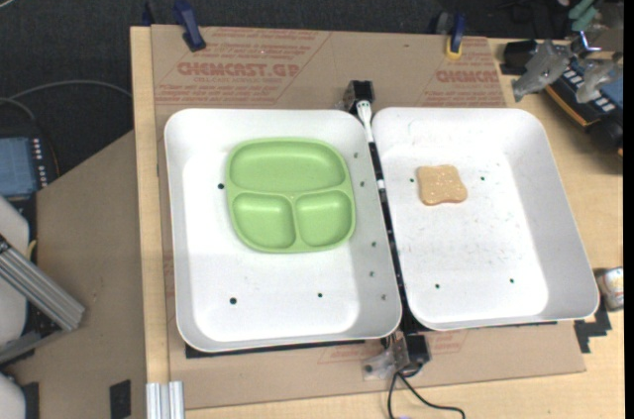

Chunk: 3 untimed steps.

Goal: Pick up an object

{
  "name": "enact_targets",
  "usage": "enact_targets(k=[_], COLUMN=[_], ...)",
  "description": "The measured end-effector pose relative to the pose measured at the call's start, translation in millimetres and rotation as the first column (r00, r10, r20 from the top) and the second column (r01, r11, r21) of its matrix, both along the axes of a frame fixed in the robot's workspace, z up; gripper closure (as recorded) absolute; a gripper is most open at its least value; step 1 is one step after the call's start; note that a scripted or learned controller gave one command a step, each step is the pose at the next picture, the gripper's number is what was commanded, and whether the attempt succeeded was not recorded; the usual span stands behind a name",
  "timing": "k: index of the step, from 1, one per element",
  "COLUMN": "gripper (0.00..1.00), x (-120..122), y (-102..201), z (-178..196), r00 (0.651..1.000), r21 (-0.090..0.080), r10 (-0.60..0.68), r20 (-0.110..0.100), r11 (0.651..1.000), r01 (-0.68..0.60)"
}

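Note:
A tan, toast-like flat piece (440, 185) lies in the right white bin (525, 239), in its far-left part. A green divided plate (290, 194) with three compartments rests in the left white bin (198, 249). My gripper (541, 70), grey metal, hangs at the upper right, outside the right bin and past its far right corner, well away from the tan piece. Nothing is visible in its grasp.
Both bins sit on a cardboard sheet (248, 60) held by blue clamps (188, 26) at the back edge. Cables and a small black connector (359, 94) lie at the seam between the bins. Metal framing (40, 293) stands at the lower left.

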<state>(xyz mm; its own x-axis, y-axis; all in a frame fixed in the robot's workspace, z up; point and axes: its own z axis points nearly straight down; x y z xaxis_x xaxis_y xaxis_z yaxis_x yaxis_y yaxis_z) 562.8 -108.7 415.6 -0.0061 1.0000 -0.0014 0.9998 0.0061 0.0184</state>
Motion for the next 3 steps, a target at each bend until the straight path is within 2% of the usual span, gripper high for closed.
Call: enact_targets(k=[1,2,3], gripper=[0.0,1.0,1.0], x=[-7,-6,-51], y=[27,26,131], z=[129,131,80], r00=[1.0,1.0,1.0], r21=[-0.001,-0.001,0.004], r10=[-0.001,-0.005,0.006], r20=[0.001,-0.012,-0.025], r11=[1.0,1.0,1.0], r01=[0.001,0.005,-0.006])
